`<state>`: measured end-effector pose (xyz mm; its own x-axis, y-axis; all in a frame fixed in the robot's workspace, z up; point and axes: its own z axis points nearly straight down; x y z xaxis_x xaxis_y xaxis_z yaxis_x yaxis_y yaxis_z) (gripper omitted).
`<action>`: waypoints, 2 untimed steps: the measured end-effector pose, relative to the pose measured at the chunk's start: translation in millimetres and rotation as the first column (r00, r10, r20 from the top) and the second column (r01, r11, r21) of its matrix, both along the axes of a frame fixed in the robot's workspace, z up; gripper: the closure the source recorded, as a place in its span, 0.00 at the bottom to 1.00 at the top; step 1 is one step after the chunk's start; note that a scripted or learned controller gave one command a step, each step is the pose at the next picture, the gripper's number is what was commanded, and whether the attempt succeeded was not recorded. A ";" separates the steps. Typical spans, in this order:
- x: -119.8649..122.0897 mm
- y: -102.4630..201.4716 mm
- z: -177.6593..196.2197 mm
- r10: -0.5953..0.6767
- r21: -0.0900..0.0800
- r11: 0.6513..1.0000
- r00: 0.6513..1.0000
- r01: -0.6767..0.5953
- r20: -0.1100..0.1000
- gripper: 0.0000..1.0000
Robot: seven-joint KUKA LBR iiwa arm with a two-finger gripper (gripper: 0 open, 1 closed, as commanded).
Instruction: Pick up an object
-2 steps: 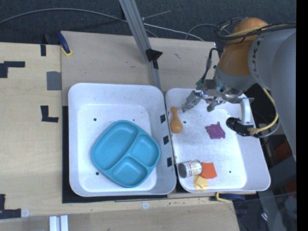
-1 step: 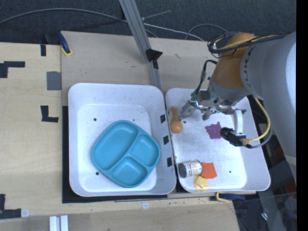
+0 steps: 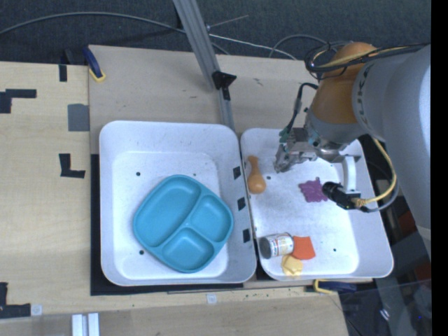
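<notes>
Hovering over the right bin's [image 3: 364, 257] far left part, the hand [image 3: 283, 161] points down.

Whether it is parted or closed cannot be told, and nothing shows in its grip. An orange wooden piece [image 3: 255, 177] lies just left; a purple object [image 3: 312, 190] lies near right.

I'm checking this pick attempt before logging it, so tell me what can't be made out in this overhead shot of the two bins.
- Gripper: its finger state; the fingertips are too small and blurred in the camera view.
- Purple object: its identity and shape; too small and soft.
- Metal can: any label; too small.
- Orange piece and yellow piece: whether they touch or are one thing; blurred together.
- Right bin: its far edge, hidden behind the arm.
</notes>
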<state>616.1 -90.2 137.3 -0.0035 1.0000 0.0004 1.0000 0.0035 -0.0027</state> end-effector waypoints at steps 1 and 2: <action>-4.9 4.6 60.4 -0.001 -0.001 1.000 1.000 0.001 0.007 1.00; -4.2 5.2 88.2 -0.001 0.000 1.000 1.000 0.001 0.005 1.00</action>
<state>612.0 -85.0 225.5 -0.0023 1.0000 0.0001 1.0000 0.0023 0.0022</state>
